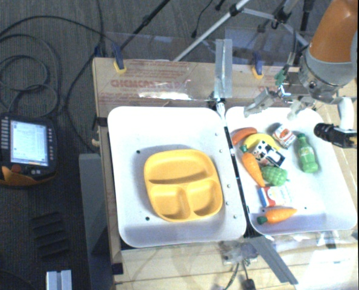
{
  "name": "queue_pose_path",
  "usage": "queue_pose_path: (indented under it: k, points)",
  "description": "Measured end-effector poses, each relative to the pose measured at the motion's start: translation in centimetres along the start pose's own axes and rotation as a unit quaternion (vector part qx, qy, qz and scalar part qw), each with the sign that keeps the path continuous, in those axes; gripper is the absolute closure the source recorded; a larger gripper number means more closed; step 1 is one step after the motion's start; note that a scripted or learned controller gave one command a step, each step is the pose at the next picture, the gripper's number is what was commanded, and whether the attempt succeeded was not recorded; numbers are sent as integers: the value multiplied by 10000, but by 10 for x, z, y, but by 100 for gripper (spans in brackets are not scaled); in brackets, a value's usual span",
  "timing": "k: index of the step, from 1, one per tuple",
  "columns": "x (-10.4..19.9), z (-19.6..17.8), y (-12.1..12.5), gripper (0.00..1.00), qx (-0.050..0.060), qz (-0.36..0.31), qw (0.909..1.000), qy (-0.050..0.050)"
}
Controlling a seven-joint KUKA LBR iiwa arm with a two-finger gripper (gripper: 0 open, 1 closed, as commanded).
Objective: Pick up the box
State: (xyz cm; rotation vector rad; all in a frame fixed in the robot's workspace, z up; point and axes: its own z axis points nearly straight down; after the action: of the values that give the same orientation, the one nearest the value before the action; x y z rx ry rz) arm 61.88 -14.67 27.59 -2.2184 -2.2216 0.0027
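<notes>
The arm [333, 38], grey with an orange band, enters from the upper right and hangs over the far edge of the right bin [342, 201]. The gripper [280, 104] sits above the bin's back rim; its two fingers [256, 106] are spread apart, open, with nothing between them. The desk [149, 80] carries two shallow white bins side by side. The left bin [125, 162] contains a yellow divided tray [182, 183] lying flat near its centre. The right bin contains a cluster of small items. The box [278, 195], a small white carton with red and blue print, lies flat in the near half of the right bin, just beside and on the far side of a toy carrot [277, 215] that rests near the front wall. A bumpy green toy [274, 175] sits just beyond the box. A second orange carrot-shaped piece [250, 167] lies along the bin's left wall, with a black-and-white item [267, 151] beside it and a yellow and orange piece [247, 136] farther back. A small red-and-white can [283, 135] lies toward the back of the bin, near the gripper, and a green bottle [307, 154] lies to its right. The box is well apart from the gripper. A teach pendant [23, 147] rests on the floor to the left of the desk.
</notes>
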Motion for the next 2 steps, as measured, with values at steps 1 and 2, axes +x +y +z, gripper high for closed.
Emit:
queue_pose_path:
  k: [1,2]
  points:
    - [-69,164,-25,0,-3,-946,9955,-2]
    - [-47,186,-18,0,-53,-1990,9800,-63]
